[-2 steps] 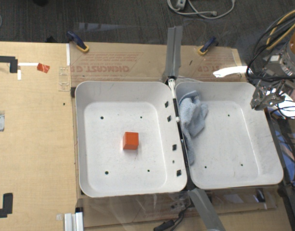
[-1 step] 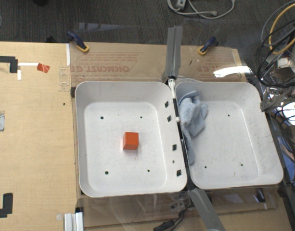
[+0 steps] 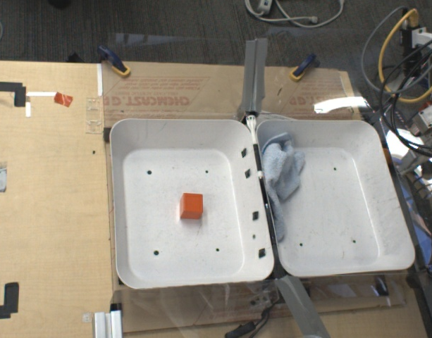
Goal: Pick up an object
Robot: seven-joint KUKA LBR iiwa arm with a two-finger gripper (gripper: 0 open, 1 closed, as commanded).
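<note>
An orange-red block [image 3: 191, 206] sits on the floor of the left white bin [image 3: 131, 210], a little below its middle. A crumpled pale blue-grey cloth [image 3: 281, 167] lies in the right white bin [image 3: 371, 210], bunched against that bin's left wall near the divider between the two bins.
The bins stand on cardboard [image 3: 173, 94] held by blue clamps [image 3: 113, 60] at the back. A wooden bench top [image 3: 46, 210] stretches to the left. Cables [image 3: 406, 69] crowd the right edge, and a grey strut [image 3: 254, 76] rises behind the bins' joint.
</note>
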